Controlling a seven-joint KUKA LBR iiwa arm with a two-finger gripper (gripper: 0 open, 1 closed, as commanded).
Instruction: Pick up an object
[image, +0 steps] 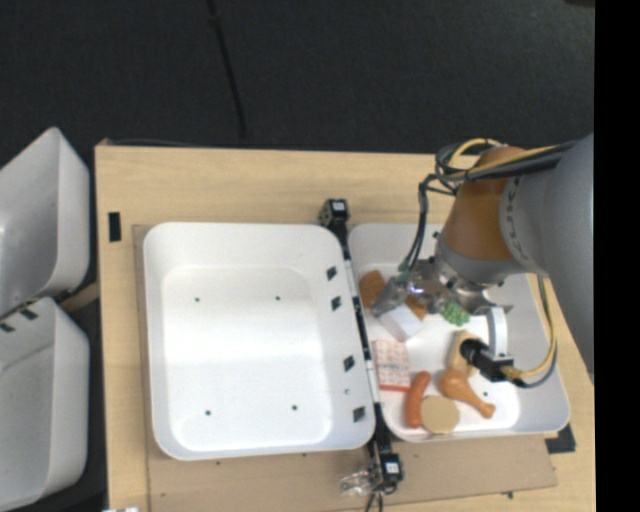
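At the near edge of the right bin (540, 415), a round tan disc (438, 414), a red sausage (417, 397) and a patterned packet (390, 363) are seen. Farther in, the gripper (415, 292) is lowered over a white block (404, 320); the finger state cannot be told. The reach-and-grasp step is judged underway; closing and lifting would follow.

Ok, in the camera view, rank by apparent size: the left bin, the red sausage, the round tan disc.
1. Left bin, by far the largest.
2 and 3. Round tan disc and red sausage: they look much alike in area, so I won't rank them.
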